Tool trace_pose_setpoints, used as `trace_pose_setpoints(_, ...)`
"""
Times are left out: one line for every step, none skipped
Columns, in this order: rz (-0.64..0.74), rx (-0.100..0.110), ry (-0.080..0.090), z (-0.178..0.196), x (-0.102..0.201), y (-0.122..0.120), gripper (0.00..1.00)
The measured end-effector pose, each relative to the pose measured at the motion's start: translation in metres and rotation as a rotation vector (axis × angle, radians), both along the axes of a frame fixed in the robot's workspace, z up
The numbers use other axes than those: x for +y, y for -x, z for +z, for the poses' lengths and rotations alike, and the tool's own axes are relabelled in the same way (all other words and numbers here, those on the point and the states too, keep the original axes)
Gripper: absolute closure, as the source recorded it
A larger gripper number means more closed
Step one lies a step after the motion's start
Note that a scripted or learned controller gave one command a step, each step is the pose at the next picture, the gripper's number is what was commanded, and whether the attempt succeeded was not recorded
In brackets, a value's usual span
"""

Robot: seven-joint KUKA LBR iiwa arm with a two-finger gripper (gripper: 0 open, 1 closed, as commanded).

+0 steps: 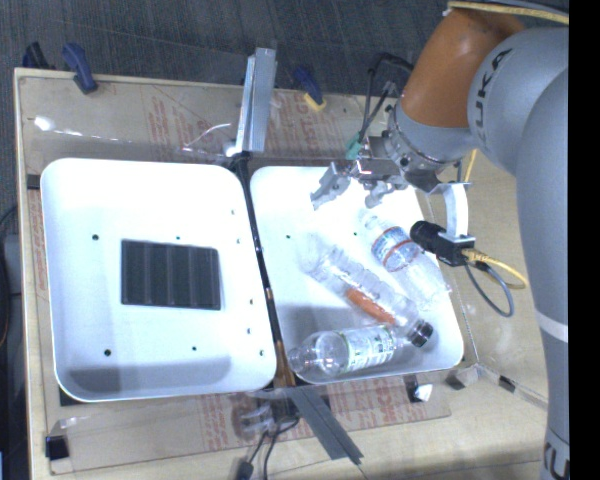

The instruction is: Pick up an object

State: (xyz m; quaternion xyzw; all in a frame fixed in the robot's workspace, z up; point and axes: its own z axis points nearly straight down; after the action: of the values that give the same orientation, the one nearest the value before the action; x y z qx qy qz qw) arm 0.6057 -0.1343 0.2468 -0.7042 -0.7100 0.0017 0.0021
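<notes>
3 clear bottles lie in the right bin (280, 268): 1 along the near wall (345, 350), 1 slanted mid-bin (365, 288), 1 small one (392, 246) just under the arm. The gripper (352, 184) hangs over the far end, jaws spread, nothing between them. The left bin (70, 228) holds a dark grid (170, 274). Risk: I judge the slick, round bottles may roll or squirt free as the jaws close.
</notes>
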Motion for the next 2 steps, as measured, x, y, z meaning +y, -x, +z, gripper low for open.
trace_pose_setpoints(-0.103, 0.0, 0.0, -0.157, -0.06, 0.023, 0.0)
trace_pose_setpoints(0.077, -0.024, -0.01, -0.15, -0.056, 0.05, 0.0)
